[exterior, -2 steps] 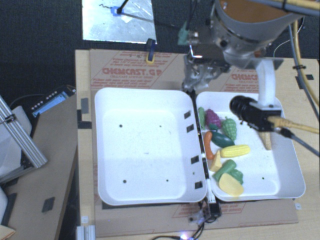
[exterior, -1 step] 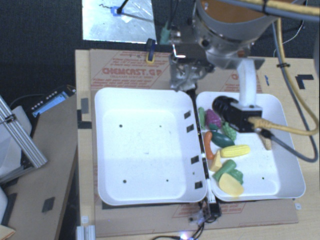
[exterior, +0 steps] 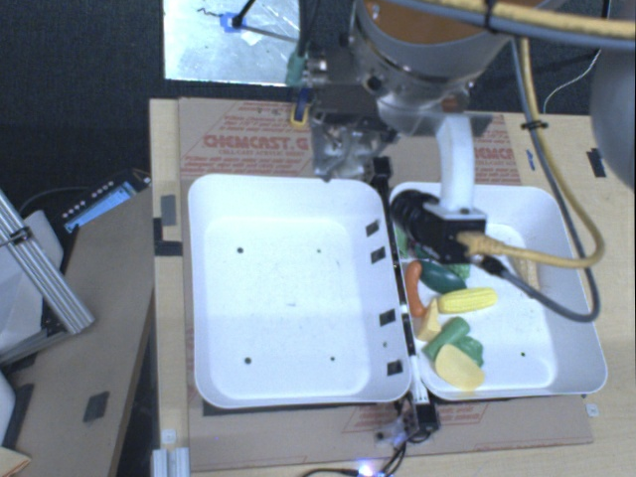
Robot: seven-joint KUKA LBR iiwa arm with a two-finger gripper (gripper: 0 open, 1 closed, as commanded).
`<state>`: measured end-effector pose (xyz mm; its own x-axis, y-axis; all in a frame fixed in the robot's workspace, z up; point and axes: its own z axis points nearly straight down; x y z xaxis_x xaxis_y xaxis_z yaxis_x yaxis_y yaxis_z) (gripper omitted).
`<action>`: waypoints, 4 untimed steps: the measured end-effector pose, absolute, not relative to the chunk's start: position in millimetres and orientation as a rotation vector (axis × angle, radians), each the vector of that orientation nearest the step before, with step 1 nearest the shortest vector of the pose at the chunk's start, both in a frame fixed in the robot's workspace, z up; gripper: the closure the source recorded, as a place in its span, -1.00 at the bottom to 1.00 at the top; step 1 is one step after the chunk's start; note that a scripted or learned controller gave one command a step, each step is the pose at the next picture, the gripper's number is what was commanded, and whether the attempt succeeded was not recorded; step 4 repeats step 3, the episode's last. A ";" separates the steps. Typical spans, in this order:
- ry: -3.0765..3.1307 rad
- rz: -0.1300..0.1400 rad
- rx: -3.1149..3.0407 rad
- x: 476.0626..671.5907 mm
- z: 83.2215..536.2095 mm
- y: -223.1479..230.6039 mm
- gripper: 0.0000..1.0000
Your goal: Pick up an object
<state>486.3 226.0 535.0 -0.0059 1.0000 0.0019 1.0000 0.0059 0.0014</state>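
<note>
Gripper [exterior: 343, 157] hung at upper centre of frame, over the far rim of the left bin [exterior: 288, 296]. It showed as a blurred metal mass. Could not tell how wide it stood, and nothing was seen held in it. Arm [exterior: 437, 28] entered from the upper right.

All toys lay in the left half of the right bin [exterior: 542, 351], close to the shared rim, well apart from the gripper.
- Toy corn cob [exterior: 467, 301]: yellow, long axis roughly left-right, right end tipped slightly toward the top of the frame.
- Orange carrot-like piece [exterior: 424, 311]: just left of the cob, long axis near up-down in frame. Could not tell which end was the tip.
- Green piece [exterior: 444, 278]: just above the cob.
- Yellow lump [exterior: 459, 368]: lowest of the cluster, touching green bits above it.

Both bins sat on a cardboard sheet [exterior: 248, 142] with red lettering.
</note>
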 end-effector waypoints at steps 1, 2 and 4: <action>-2.227 -0.003 -2.216 489.1 535.1 234.0 1.00; -2.227 -0.001 -2.216 486.4 526.7 233.7 1.00; -2.222 -0.002 -2.224 575.9 514.0 233.5 1.00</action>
